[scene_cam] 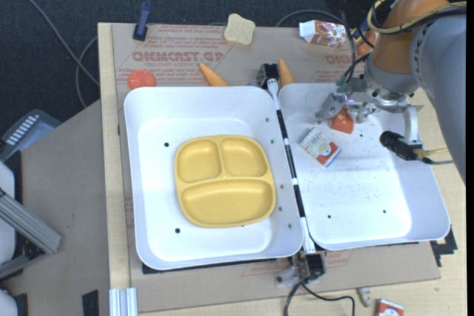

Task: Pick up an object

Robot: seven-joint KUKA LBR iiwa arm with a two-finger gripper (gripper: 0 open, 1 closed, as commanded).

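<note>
My gripper hangs low over the far left part of the right bin, its fingers spread open. A small red-orange object lies on the bin floor just beneath and between the fingertips; I cannot tell whether they touch it. A small white and orange carton lies tilted on the bin floor a little nearer and to the left. The left bin holds a yellow divided tray.
Beyond the bins, on the cardboard, lie a bread slice, a small milk carton, two carrot pieces, a red disc and a blue clip. A black divider runs between the bins.
</note>
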